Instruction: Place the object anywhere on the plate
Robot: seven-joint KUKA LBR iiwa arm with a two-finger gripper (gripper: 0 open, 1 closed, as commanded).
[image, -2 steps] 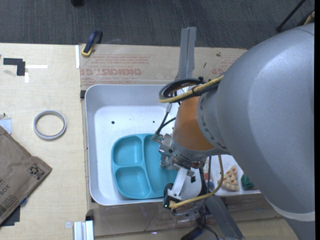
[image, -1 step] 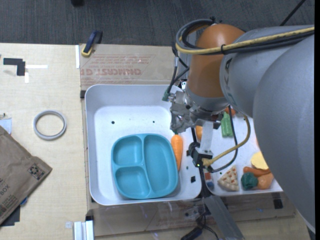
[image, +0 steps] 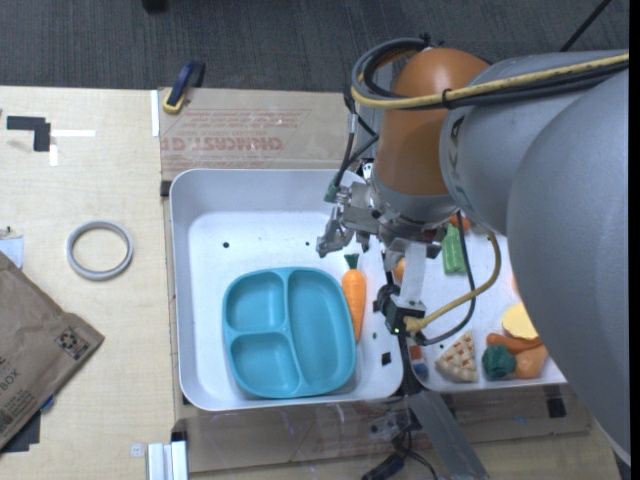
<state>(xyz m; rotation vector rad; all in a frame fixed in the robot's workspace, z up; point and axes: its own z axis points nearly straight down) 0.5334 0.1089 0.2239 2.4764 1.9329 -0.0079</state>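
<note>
camera view | carrot (image: 354,299) upright in frame, green top up | touching plate (image: 289,332)

**Carrot beside the plate**

The plate (image: 288,330) — light blue, three compartments — lies flat in the left bin, lower centre of the frame. The carrot (image: 353,301) — orange, green top pointing up-frame — lies just off the plate's right rim.

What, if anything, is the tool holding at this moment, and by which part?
It cannot be told. The tool sits right above the leafy top of the toy carrot, which lies beside the blue plate, but the arm hides whether there is a grip.
</note>
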